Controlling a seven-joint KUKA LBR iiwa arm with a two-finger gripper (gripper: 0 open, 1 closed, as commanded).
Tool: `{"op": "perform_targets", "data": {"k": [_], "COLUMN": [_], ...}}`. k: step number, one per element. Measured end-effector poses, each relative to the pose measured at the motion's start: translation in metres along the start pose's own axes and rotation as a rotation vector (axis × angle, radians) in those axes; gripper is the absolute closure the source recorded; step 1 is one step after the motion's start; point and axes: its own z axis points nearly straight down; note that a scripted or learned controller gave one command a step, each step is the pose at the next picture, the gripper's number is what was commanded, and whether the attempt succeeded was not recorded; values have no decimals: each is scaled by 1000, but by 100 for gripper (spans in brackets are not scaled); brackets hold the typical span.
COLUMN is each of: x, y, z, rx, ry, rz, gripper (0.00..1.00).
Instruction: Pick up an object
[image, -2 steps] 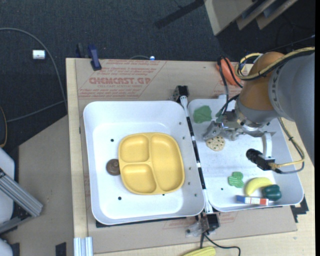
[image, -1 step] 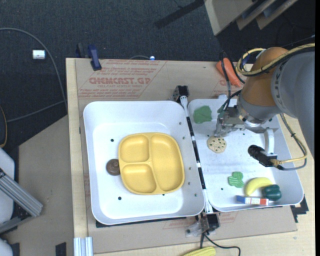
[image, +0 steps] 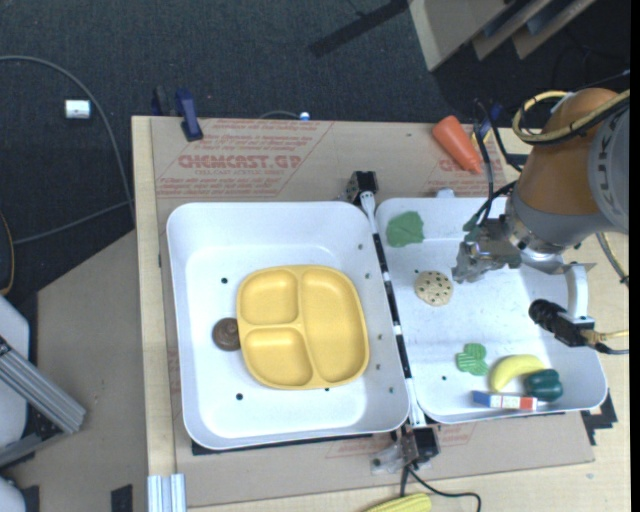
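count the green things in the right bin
3: a leafy one near the bin's far left corner, a small one beside the banana, a dark one right of the banana.

End effector (image: 470, 262) beside cookie (image: 433, 288) (apart), yellow tray (image: 300, 326)

Bench (image: 250, 160): brown board, printed red lettering.
On it: two white bins (image: 190, 300), orange carrot (image: 457, 145), blue clamp (image: 187, 113).

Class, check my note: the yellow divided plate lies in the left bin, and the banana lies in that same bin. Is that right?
Not quite. The camera view shows the yellow divided plate in the left bin, but the banana lies in the right bin.
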Motion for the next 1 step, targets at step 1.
{"op": "perform_targets", "data": {"k": [1], "x": [0], "y": [0], "z": [0], "rx": [0], "ry": [1], "rz": [0], "gripper": [0]}}
